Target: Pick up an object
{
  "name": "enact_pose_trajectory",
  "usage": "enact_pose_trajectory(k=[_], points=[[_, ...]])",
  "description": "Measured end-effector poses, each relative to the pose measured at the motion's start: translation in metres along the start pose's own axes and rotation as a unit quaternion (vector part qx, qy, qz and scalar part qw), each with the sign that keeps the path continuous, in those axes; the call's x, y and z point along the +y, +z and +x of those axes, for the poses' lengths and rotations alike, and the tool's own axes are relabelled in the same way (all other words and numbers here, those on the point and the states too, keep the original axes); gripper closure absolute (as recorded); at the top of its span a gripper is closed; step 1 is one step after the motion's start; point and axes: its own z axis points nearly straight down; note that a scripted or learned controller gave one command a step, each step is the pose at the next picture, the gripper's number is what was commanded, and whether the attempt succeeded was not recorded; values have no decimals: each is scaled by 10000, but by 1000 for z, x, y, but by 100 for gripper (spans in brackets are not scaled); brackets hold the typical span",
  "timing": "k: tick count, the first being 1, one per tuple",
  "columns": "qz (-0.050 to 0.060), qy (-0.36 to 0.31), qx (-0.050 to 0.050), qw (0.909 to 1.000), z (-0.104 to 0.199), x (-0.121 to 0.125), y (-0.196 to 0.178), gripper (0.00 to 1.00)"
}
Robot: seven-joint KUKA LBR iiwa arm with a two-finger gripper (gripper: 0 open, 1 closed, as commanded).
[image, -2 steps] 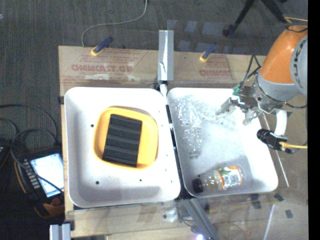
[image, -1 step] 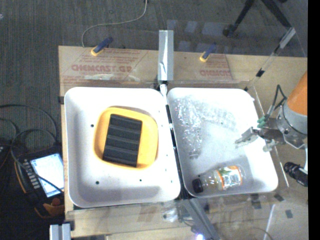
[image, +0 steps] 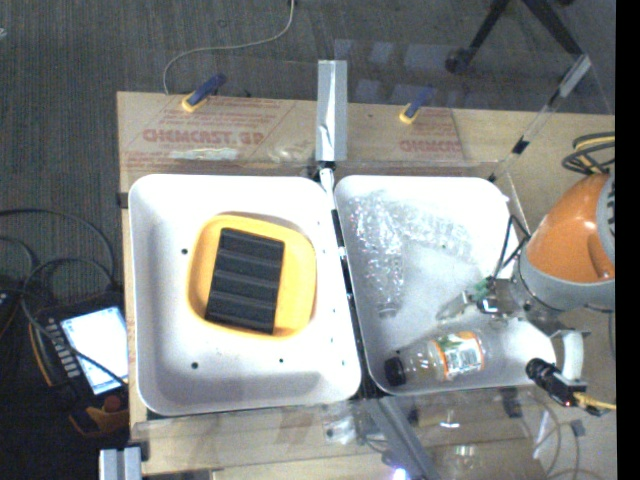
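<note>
Left bin (image: 150,298): a shallow white bin is seen on the left side of the bench, its right rim touching the neighbouring bin.
Yellow tray (image: 300,268): a rounded yellow tray is laid in the middle of the left bin, and a black ribbed block (image: 245,279) is set on it, slightly tilted, with its long axis running from near to far.
Divider post (image: 331,108): a grey upright post is placed at the far edge, between the two bins.
Right bin (image: 430,193): a second white bin is seen on the right; a crumpled sheet of clear plastic wrap (image: 385,243) is spread over its far and left parts.
Bottle (image: 440,358): a clear plastic bottle with a printed label is laid on its side against the near wall of the right bin. Its long axis runs left to right, slightly raised toward the right; the dark cap (image: 394,370) is pointed left, toward the near left corner of the bin.
Arm (image: 570,243): the grey arm with its orange band is placed over the right edge of the right bin, just right of and above the bottle.
Gripper: it cannot be told from this view how far the jaws are parted, nor whether anything is held.
</note>
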Motion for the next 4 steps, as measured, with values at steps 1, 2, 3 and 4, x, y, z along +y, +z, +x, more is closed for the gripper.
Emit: enact_pose_trajectory(k=[1, 2, 3, 4], points=[[-8, 145, -14, 9999, 2, 84, 1, 0], [410, 1149, 8, 9925, 9, 143, 5, 0], [68, 669, -13, 9977, 25, 118, -117, 0], [82, 469, -2, 9989, 5, 46, -89, 0]])
